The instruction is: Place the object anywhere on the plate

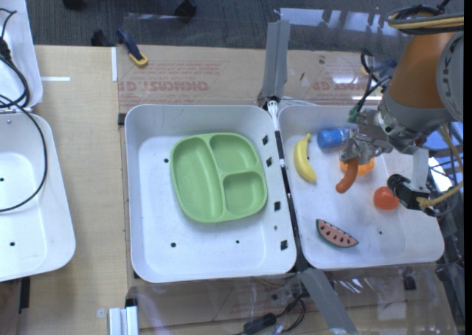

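The green divided plate (219,176) lies in the left bin (147,252), with nothing on it. My gripper (359,152) is over the upper middle of the right bin (413,249). Directly beneath it is an orange elongated object (345,178), tilted, with its upper end right under the gripper. The gripper body hides whether that object is gripped or just lying under it. A yellow banana (304,159) lies to the left of the gripper, near the wall between the two bins.
Other items in the right bin are a blue object (330,137) behind the gripper, a red-orange ball (384,198) to its right and a watermelon slice (336,234) towards the front. The dividing walls (280,171) stand between gripper and plate.
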Controlling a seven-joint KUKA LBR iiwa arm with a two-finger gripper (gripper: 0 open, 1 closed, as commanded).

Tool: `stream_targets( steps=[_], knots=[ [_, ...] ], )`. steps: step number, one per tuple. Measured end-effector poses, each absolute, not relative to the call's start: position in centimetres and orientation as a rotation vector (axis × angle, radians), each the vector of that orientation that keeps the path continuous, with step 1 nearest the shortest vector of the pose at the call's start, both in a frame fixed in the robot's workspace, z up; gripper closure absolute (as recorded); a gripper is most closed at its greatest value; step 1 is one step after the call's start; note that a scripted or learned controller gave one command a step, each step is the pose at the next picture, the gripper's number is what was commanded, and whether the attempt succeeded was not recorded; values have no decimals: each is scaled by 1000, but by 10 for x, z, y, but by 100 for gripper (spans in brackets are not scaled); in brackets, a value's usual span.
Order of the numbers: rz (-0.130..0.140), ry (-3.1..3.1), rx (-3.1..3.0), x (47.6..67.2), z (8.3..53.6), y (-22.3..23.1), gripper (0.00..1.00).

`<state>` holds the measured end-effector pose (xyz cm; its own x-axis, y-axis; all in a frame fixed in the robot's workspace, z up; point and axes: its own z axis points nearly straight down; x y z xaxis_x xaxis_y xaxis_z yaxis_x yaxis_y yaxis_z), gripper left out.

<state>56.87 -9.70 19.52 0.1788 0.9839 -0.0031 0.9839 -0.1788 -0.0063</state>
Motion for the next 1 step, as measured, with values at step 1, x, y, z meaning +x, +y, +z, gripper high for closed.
stream_targets(
  steps=[1],
  knots=[
    [6,-2301,-2135,584,189,-49,100]
  ],
)
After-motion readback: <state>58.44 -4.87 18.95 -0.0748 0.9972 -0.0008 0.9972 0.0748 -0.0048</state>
